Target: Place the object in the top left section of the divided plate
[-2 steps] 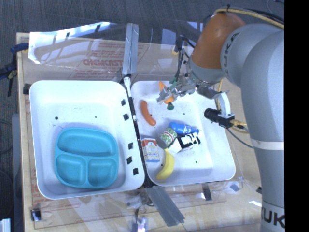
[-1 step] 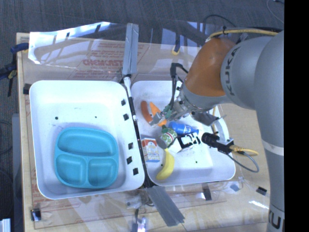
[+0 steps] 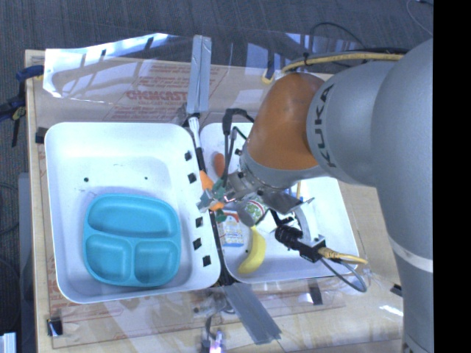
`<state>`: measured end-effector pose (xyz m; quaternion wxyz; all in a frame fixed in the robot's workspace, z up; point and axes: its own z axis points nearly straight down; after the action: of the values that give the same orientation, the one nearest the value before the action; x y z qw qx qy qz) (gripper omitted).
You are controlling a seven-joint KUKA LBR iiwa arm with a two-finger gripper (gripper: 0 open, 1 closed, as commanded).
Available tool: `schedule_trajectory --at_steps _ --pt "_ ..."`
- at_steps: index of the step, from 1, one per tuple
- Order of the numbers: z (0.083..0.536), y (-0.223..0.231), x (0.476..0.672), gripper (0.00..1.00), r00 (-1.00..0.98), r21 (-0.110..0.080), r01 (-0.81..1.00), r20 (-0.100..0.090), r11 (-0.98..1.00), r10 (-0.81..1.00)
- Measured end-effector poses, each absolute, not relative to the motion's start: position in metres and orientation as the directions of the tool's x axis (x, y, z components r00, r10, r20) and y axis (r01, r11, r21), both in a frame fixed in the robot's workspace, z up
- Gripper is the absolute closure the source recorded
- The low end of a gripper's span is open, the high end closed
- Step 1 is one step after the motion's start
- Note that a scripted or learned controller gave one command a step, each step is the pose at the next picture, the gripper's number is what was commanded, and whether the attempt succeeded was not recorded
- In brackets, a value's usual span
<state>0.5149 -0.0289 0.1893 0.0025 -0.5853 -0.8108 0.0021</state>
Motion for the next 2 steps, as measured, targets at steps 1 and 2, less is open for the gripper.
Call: schedule_trajectory --at_steps 1,2 --pt "0.1886 0.0237 0.4763 1.00 -0.363 -0.008 0.932 0.002 0.363 0.932" --pt "0.1890 0.0288 0.4766 1.00 -0.129 -0.005 0.992 -0.001 0.129 0.992"
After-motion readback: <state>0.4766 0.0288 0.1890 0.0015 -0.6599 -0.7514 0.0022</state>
